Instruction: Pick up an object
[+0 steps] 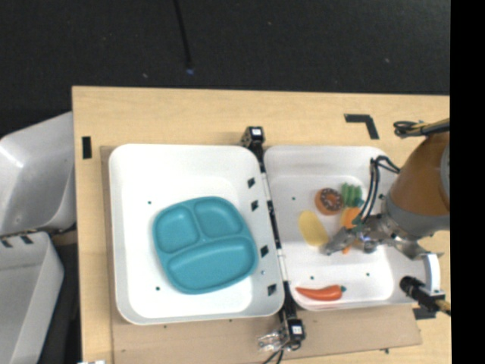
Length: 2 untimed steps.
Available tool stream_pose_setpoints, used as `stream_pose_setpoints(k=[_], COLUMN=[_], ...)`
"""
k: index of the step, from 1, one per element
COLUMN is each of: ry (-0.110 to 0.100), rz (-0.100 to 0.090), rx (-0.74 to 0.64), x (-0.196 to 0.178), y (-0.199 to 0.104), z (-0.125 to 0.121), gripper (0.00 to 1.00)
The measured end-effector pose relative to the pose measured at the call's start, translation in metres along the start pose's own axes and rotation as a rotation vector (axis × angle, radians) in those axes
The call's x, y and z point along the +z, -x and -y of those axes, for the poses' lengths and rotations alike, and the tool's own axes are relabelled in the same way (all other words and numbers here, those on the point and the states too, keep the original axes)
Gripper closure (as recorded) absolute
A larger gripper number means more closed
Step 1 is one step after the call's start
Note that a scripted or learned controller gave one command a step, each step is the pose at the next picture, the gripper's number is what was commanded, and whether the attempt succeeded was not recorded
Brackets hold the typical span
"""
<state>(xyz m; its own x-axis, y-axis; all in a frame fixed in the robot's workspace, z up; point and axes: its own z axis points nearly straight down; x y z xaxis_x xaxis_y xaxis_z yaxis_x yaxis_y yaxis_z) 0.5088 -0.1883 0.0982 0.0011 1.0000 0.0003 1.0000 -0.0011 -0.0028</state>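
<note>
The right bin (pixel 303 165) holds a yellow lemon-like piece (pixel 311 227), a brown round doughnut-like piece (pixel 329 200), a green piece (pixel 352 194), an orange piece (pixel 350 217) and a red chili pepper (pixel 320 293) near the front wall. My gripper (pixel 342 243) reaches in from the right and hangs low in the right bin, just right of the yellow piece and below the orange one. The arm's orange band (pixel 424 184) sits above it.
The left bin (pixel 129 203) carries a blue three-section plate (pixel 203 243). A black divider with clips (pixel 267 211) runs between the bins. Cables (pixel 375 180) trail over the right bin's far right side. Tan bench (pixel 189 116) surrounds both bins.
</note>
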Motion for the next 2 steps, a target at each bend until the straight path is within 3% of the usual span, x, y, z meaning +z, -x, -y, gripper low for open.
stream_pose_setpoints(k=[1,2], ry=[0.006,0.008], rz=[0.002,0.003], rx=[0.005,-0.004], x=[-0.013,-0.058], y=[0.001,0.004], z=[-0.001,-0.007], gripper=[1.0,1.0])
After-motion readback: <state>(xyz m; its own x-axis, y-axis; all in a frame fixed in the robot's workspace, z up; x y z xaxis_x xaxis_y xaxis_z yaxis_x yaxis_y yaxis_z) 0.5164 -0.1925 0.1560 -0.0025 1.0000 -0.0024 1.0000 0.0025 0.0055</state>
